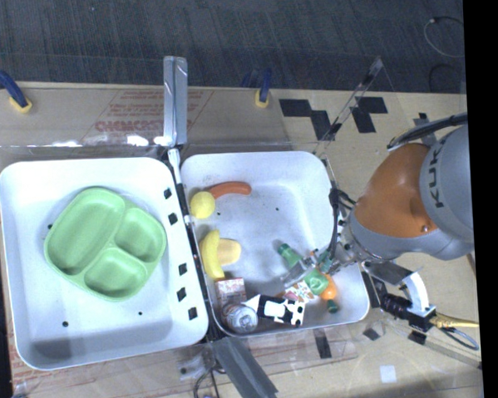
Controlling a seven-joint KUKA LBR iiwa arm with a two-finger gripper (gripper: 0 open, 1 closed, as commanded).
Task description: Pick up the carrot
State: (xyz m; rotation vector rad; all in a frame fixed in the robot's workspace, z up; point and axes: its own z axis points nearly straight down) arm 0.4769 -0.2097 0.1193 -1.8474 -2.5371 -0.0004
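Note:
The carrot, a small orange piece with a green top, lies in the front right corner of the right bin. My gripper reaches in from the right and sits low over that corner, just above and to the left of the carrot. It is also close to a green bottle. The wrist and clutter hide how the gripper meets the carrot. The arm's orange band hangs over the bin's right rim.
In the right bin lie an orange sausage-like piece, a yellow lemon, a yellow banana-like toy, a small box, a can and a black-and-white toy. The left bin holds a green divided plate.

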